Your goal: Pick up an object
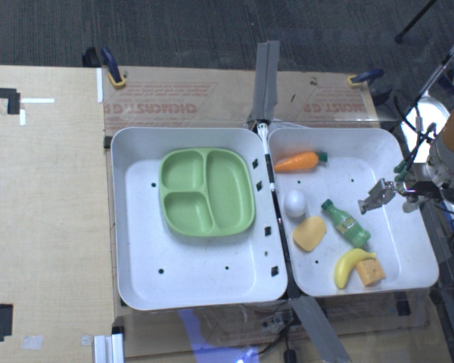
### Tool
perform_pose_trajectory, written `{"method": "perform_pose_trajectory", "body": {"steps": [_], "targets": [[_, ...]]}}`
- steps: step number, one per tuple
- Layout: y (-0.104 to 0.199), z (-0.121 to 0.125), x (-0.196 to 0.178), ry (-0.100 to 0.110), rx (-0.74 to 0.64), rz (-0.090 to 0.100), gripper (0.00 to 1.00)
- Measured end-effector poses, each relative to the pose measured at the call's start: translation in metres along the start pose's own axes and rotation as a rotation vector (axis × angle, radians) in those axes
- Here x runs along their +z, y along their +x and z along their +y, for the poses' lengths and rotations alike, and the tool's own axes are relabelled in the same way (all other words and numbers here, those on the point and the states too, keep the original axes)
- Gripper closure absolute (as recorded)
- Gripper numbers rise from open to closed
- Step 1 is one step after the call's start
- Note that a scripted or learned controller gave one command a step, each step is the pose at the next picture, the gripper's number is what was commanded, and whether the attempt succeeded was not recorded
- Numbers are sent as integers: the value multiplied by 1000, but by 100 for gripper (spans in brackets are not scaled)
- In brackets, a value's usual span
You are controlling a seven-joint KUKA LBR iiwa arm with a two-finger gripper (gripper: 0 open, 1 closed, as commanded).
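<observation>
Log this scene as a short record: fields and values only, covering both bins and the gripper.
left bin: green plate, three compartments
right bin: carrot, egg, green bottle, banana, two orange-yellow pieces
touching: banana against the nearer piece
gripper: over the right bin, right of the bottle, nothing seen between its fingers

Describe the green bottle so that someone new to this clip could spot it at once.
Look in the right bin, the one holding the toy food, with the gripper above its right side. Near its middle lies the green bottle, tilted, cap toward the white egg. It is the bin's sole green, long-necked item, above the banana.
</observation>
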State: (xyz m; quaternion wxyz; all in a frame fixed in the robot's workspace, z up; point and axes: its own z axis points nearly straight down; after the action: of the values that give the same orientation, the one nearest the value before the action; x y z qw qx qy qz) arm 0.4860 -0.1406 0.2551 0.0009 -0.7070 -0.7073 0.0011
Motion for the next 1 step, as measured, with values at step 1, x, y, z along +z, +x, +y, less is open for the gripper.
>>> {"method": "perform_pose_trajectory", "body": {"steps": [1], "targets": [[4, 42, 153, 1, -30, 1, 0]]}}
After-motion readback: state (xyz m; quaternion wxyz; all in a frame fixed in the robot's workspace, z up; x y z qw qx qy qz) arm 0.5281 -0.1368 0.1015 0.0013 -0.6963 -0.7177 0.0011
